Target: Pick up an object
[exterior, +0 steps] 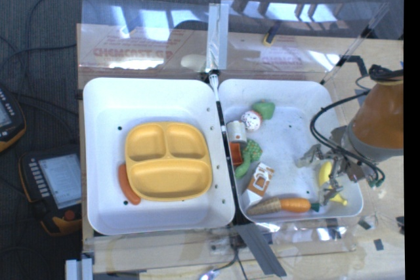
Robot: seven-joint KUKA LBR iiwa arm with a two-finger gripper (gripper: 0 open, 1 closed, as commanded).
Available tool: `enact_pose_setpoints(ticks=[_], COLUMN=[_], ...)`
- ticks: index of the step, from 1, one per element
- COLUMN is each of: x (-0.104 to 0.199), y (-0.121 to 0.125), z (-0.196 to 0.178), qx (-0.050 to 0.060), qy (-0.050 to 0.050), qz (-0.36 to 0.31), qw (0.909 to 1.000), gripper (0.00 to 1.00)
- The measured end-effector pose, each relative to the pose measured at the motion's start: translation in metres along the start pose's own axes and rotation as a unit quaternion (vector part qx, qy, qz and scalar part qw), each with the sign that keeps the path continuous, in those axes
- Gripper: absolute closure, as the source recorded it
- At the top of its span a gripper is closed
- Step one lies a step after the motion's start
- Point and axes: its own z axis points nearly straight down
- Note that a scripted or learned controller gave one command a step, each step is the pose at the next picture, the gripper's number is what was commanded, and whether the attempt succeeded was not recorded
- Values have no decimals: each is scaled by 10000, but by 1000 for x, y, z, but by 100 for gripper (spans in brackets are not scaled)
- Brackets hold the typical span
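The arm (384, 118), with its orange band, reaches in from the right and hangs low over the right side of the right bin (298, 92). Its gripper (331, 174) sits just above a yellow banana-like piece (325, 172) near that bin's right wall. Metal parts and cables crowd the spot, so whether the fingers are spread or closed, and whether the yellow piece lies between them, cannot be told from this view. A second bit of yellow (337, 199) shows just nearer, beside the gripper.

Other items lie in the right bin. A carrot (283, 205) rests along the near wall, with a small white and orange carton (260, 180) just beyond it. Toward the bin's left wall are a green leafy toy (248, 155), a white round piece with red spots (250, 119) and, farther back, a green lump (264, 107). A small white cylinder (235, 131) stands against the divider.

The left bin (108, 98) holds a yellow sectioned plate (168, 160) in its middle, with an orange sausage-shaped toy (128, 185) touching the plate's left edge. Both bins sit on the worktop (387, 52).
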Motion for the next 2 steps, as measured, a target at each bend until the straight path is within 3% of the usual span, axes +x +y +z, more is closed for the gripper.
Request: enact_pose_setpoints(ticks=[1, 2], x=[-7, -8], y=[25, 25], z=[0, -10], qx=[4, 21], qy=[-3, -7], qz=[430, 431], qw=[9991, 9991], gripper=[0, 100])
